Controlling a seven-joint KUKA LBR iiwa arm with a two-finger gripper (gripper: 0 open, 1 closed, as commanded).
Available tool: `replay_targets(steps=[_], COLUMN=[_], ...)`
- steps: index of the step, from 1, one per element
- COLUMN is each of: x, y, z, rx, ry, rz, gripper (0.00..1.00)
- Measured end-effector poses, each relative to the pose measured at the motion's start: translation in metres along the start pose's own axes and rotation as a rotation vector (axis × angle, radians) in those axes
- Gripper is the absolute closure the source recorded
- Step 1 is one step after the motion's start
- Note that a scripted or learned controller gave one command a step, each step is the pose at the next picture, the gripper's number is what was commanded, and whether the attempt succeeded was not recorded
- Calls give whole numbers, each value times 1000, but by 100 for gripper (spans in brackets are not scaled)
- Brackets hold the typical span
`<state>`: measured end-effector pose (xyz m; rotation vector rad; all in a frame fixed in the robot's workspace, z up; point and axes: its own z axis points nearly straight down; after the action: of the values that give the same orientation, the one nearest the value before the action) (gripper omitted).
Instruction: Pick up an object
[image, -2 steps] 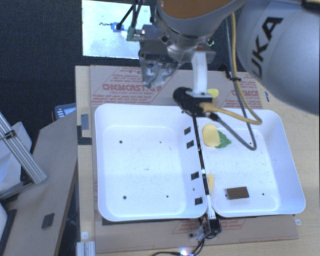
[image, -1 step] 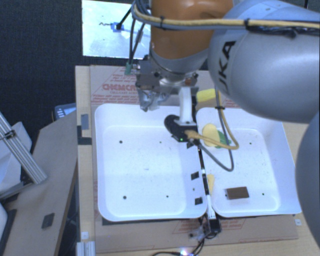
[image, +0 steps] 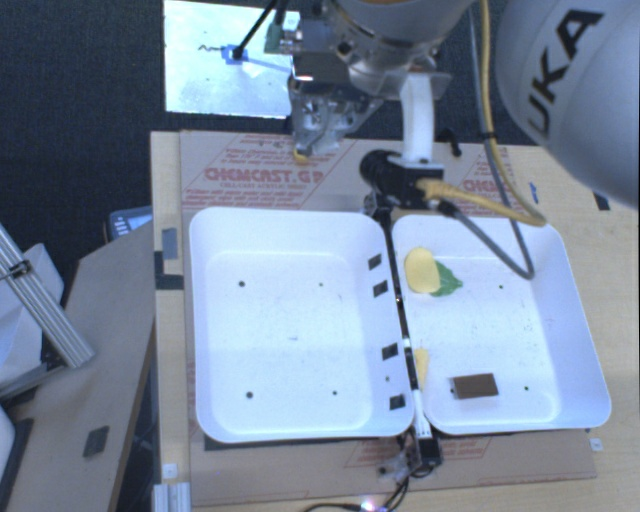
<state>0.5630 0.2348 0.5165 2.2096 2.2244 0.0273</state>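
In the right bin (image: 560, 300) a yellow rounded piece (image: 421, 270) lies near the far left corner, with a green piece (image: 449, 283) tucked against its right side. A brown rectangular block (image: 473, 386) rests near that bin's front. A small pale yellow piece (image: 421, 365) leans on the bin's left wall. My gripper (image: 316, 125) hangs high beyond the far edge of the left bin (image: 205, 300), over the cardboard sheet. A small yellow speck (image: 300, 157) shows at its lower end; what it is cannot be made out.
A black cable mount (image: 392, 172) and yellow and grey cables (image: 490, 205) cross the far edge of the right bin. The arm's large grey body (image: 570, 80) fills the upper right. An aluminium rail (image: 35, 300) stands at the left.
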Motion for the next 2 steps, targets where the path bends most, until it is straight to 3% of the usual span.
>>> replay_targets(steps=[1,2], x=[-107,2], y=[20,28], z=[49,-22], rx=[17,7], ry=[-12,-1], rz=[15,-7], gripper=[100,100])
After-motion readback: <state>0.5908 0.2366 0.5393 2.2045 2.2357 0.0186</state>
